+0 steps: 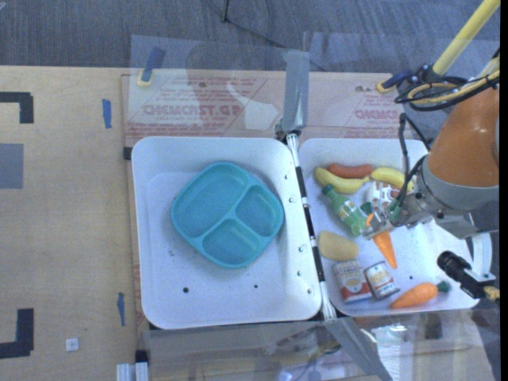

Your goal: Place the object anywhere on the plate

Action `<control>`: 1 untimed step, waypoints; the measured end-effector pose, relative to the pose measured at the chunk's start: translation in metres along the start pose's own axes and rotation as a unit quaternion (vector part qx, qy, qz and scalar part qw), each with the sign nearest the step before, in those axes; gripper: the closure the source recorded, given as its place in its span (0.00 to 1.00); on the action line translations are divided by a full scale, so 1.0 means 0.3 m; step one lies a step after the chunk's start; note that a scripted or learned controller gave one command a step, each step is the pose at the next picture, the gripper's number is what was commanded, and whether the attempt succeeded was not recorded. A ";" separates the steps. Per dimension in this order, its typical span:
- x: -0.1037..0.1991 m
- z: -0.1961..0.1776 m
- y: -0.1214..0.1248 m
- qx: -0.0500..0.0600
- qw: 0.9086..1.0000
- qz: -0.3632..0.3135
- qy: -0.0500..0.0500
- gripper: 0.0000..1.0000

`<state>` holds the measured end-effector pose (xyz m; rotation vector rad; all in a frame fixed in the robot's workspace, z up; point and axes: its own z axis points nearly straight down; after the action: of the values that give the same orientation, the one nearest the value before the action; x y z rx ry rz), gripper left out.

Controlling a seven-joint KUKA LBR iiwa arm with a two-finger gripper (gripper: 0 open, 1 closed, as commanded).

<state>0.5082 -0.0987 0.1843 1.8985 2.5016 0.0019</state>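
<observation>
Nearest the camera, along the right bin's (444, 312) front edge, lie a carrot (415, 294) and two small cans (366, 279), with a potato (337, 246) just behind. Mid-bin, the hand (390, 215) sits low among a green bottle (347, 209) and a second carrot (385, 248); whether it is spread or pinching anything I cannot tell. This looks like the picking step, nothing yet lifted. Next calls for a firm grip on one item, a rise clear of the wall, and a carry left to the plate (228, 213), which lies bare in the left bin (151, 292). Farther back rest a banana (341, 182) and a sausage (349, 169). Beyond, the tan table (55, 236) meets grey carpet (95, 14)
</observation>
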 end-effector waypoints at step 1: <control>0.255 -0.189 0.214 0.000 1.000 -0.006 0.000 1.00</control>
<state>0.5493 -0.0078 0.2411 1.8827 2.5139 0.0006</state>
